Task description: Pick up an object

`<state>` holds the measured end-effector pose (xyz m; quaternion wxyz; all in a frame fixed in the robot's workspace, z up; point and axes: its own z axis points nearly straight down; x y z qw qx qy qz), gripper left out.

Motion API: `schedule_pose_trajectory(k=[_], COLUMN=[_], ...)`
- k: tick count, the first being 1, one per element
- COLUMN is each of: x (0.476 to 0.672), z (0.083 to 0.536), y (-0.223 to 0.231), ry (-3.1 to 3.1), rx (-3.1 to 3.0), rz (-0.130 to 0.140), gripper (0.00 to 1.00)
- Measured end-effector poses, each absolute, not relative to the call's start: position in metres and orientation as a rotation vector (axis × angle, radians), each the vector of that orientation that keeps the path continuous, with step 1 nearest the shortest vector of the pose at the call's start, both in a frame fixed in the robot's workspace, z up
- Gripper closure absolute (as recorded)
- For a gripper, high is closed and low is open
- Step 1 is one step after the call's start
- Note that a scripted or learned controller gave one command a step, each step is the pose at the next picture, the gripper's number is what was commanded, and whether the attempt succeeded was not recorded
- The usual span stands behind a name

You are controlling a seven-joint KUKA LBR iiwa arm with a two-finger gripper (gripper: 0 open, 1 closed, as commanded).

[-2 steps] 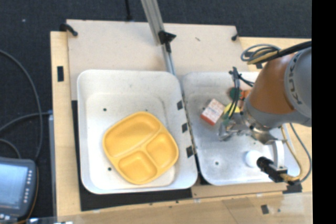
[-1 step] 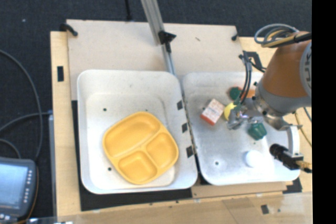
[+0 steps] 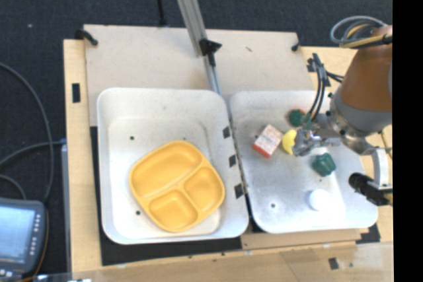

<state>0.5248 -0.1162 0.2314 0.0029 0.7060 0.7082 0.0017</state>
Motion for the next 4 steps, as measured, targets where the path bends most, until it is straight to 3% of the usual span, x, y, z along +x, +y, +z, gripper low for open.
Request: schedule_pose_trajectory(k=[3,4], x=[0.612,0.632], z=[0.246,0.239], y=[0.017,0.055], ry=[2.228,2.226], rx=[2.213,2.214], rz=[0.005,0.002], gripper=[1.0,1.0])
